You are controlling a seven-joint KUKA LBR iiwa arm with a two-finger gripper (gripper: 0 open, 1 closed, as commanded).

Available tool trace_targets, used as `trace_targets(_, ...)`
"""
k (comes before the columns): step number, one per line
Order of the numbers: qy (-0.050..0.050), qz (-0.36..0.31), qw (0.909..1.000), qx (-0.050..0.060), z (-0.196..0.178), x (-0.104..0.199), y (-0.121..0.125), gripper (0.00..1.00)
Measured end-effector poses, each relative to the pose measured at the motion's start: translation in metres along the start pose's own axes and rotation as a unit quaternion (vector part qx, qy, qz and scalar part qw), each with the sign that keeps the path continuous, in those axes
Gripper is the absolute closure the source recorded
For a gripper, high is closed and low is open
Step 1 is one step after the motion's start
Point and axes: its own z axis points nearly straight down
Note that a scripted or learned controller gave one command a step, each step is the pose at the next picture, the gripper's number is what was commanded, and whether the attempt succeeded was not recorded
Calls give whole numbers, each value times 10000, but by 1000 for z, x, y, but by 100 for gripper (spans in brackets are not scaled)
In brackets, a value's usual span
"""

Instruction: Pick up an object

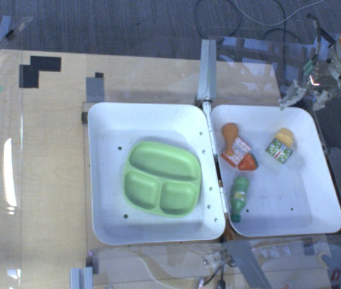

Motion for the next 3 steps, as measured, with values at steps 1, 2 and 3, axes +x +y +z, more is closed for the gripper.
trace_targets(1,-2,56,10000,6,123,-34,-15,0)
trace_targets(2,-3,-731,9973,-17,186,-31,-36,0)
trace_targets(3,-19,-740,9972,-78,171,-31,-32,100)
